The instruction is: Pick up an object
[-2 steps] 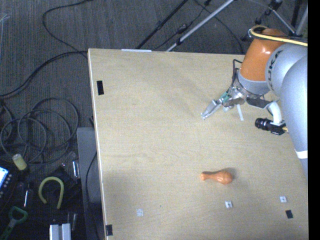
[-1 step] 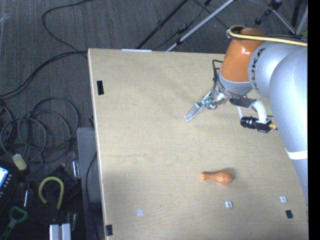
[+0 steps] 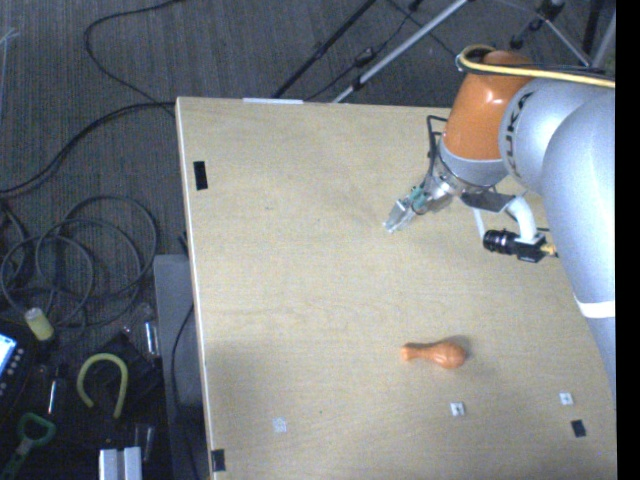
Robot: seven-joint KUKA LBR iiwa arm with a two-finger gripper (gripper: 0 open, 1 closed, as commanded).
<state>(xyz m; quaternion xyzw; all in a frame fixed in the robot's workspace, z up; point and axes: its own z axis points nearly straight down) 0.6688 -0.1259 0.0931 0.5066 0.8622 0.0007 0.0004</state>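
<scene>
An orange, pear-shaped object (image 3: pixel 437 354) lies on its side on the tan bench top (image 3: pixel 300 298), its narrow end pointing left. My gripper (image 3: pixel 402 214) hangs over the bench well above and slightly left of that object, apart from it and pointing down-left. Behind the gripper stand the orange band (image 3: pixel 482 108) and the grey arm (image 3: pixel 575 178), which come in from the right. Nothing shows at the gripper's tip.
The bench's left edge (image 3: pixel 192 298) drops to a dark floor with coiled cables (image 3: pixel 70 258) and a green hook-shaped tool (image 3: pixel 100 378). Tripod legs (image 3: pixel 420 28) cross the floor behind the bench. Small black and white markers (image 3: pixel 200 175) dot the bench top.
</scene>
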